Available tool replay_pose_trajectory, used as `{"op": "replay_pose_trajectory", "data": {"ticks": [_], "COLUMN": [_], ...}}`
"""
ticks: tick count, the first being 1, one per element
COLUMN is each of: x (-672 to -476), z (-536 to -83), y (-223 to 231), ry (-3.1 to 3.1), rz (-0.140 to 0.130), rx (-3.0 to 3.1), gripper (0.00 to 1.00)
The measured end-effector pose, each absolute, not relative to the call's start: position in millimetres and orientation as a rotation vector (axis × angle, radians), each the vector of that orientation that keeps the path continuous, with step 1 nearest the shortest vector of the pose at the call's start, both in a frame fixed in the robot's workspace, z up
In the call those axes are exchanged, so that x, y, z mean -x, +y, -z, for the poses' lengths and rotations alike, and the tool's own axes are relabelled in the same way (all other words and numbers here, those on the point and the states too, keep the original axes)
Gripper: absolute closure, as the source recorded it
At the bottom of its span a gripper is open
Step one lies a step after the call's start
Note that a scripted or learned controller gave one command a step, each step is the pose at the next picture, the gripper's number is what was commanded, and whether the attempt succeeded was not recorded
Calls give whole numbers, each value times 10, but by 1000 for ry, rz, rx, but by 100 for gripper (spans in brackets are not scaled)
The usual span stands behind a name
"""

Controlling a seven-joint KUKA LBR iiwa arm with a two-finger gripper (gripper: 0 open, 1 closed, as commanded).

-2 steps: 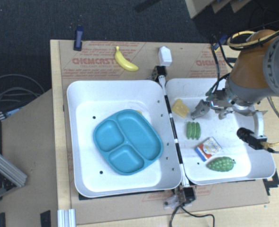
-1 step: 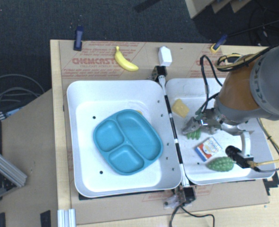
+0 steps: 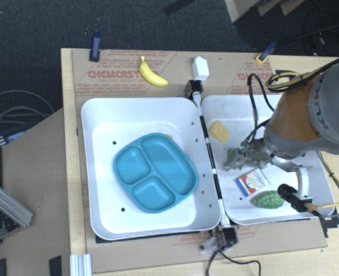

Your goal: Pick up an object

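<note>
Camera view, and the count was two bins. The left bin (image 3: 100, 125) held one blue tray (image 3: 153, 171). The right bin (image 3: 232, 108) held three things: one yellow block (image 3: 219, 131), one packet (image 3: 251, 181), one green lump (image 3: 267, 199). One banana (image 3: 152, 73) lay on the bench (image 3: 123, 73) behind. The gripper (image 3: 236, 157) sat low between block and packet; its tip was a dark blur, so its opening and any catch couldn't be told. The arm (image 3: 298, 117) hid that bin's right side.
</note>
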State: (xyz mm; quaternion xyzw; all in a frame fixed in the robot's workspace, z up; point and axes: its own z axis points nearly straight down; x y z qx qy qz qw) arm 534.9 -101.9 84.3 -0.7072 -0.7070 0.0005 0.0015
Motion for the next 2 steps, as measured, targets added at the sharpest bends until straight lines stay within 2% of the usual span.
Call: {"op": "replay_pose_trajectory", "data": {"ticks": [1, 2], "x": [-4784, -5430], "z": [-841, -847], "y": [-1058, -998], "ry": [-2219, -2223], "rz": [-2, 1], "rx": [2221, 2221], "gripper": [0, 0]}}
